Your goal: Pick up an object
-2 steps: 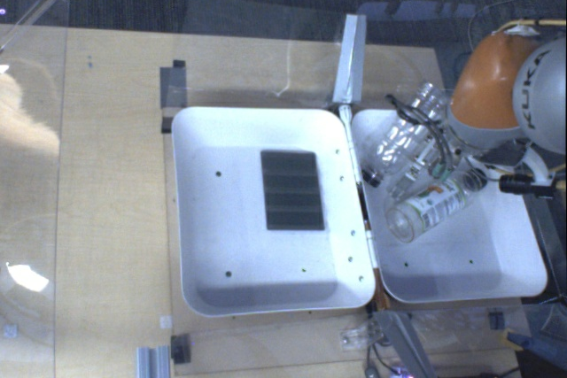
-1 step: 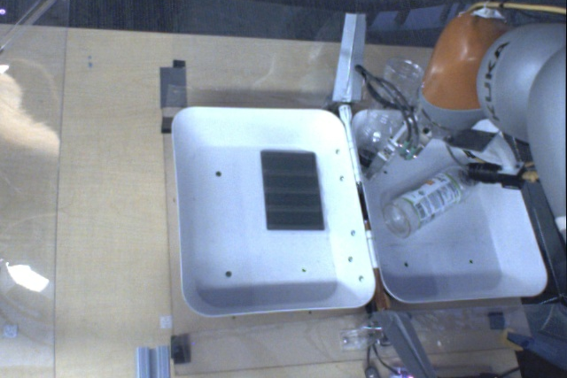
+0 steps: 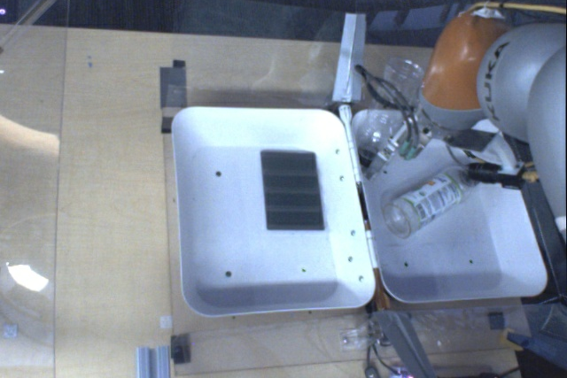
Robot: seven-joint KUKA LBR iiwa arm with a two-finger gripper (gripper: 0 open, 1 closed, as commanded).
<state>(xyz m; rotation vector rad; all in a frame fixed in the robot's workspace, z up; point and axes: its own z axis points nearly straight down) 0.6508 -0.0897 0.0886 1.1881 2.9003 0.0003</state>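
A clear plastic bottle (image 3: 425, 202) with a printed label lies on its side in the middle of the right bin (image 3: 496, 266). A second clear plastic item (image 3: 373, 134) rests in that bin's back left corner. A flat black ribbed block (image 3: 291, 189) lies in the middle of the left bin (image 3: 221, 217). The arm, with its orange band (image 3: 461, 66), reaches down over the back of the right bin. My gripper (image 3: 405, 142) hangs low beside the clear item in the back left corner, up and left of the bottle.
Another clear cup-like piece (image 3: 403, 72) sits behind the right bin, next to loose black cables (image 3: 379, 88). A metal post (image 3: 349, 57) stands at the back between the two bins. Bare wooden bench (image 3: 89, 190) spreads to the left.
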